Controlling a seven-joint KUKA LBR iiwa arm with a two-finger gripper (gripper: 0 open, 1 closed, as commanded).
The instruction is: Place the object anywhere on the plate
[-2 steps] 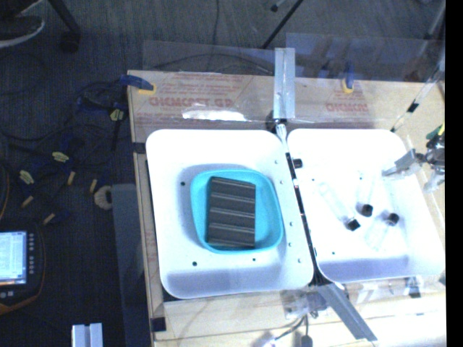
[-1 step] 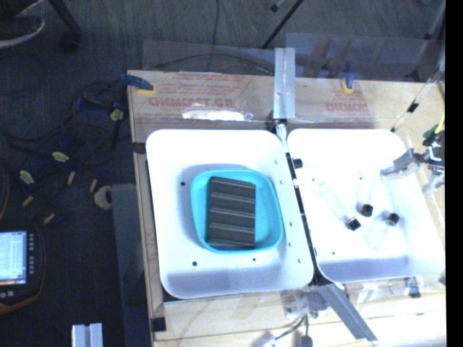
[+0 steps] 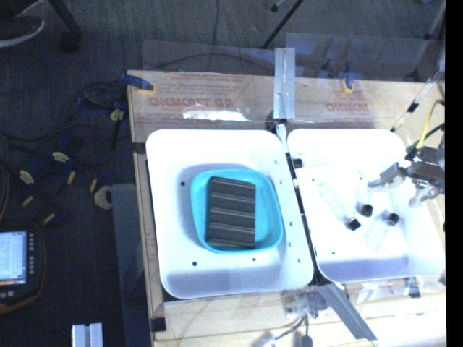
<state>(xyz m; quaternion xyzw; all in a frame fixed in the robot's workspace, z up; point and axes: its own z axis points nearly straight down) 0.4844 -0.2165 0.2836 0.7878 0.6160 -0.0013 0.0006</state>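
A blue plate [image 3: 271,219] lies in the left white bin [image 3: 166,266]. On the plate rests a dark grey ribbed rectangular block [image 3: 231,212], lying flat and covering most of the plate's middle. My gripper [image 3: 411,179] hangs over the far right side of the right bin [image 3: 340,147], well away from the plate and the block. Nothing shows between the gripper and the block.
Small clear pieces with black caps [image 3: 352,223] lie in the right bin, just left of and below the gripper; another black cap [image 3: 391,218] sits near it. A ridge [image 3: 293,194] separates the two bins. Cardboard [image 3: 210,100] lines the bench behind.
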